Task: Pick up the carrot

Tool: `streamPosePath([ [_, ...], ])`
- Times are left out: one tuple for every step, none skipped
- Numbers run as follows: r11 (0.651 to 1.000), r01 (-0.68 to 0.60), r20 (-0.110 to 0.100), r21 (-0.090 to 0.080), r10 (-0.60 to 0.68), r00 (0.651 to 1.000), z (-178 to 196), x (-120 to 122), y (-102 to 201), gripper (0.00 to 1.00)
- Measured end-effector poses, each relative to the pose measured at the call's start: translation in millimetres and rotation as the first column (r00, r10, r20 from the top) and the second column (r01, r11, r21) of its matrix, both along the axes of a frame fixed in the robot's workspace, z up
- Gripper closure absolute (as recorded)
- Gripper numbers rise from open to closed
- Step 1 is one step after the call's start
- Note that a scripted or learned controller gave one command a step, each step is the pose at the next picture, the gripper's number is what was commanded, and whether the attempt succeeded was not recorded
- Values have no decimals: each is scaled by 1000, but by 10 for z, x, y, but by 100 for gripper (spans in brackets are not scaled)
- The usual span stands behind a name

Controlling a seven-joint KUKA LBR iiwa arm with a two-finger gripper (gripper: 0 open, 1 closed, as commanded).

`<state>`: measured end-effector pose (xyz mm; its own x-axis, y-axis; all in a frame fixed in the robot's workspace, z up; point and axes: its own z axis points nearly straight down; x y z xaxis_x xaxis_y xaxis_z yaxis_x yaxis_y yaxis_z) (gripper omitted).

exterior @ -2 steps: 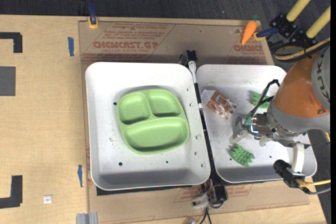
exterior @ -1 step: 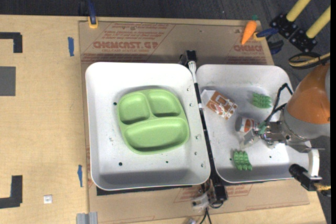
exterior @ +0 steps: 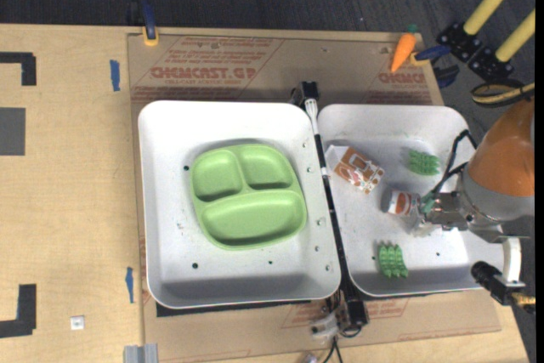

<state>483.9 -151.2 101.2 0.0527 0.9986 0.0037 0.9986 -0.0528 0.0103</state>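
One carrot point(exterior: 403, 52) beyond our right bin point(exterior: 450, 116), our gripper point(exterior: 422, 212) low inside it, finger state impossible to tell.

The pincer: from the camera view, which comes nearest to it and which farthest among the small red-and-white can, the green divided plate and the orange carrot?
From the pincer:
1. Small red-and-white can, beside it, right bin.
2. Green divided plate, left bin.
3. Orange carrot, outside the bins, above.

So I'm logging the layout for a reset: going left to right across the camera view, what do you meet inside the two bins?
Green divided plate → orange-and-white packet → green studded block → small can → green leafy toy → tool.
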Motion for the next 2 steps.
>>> streamPosePath([
  [991, -131, -12, -2, 131, 991, 218, -51, 553, 100],
  [991, -131, -12, -2, 131, 991, 219, -47, 552, 0],
])
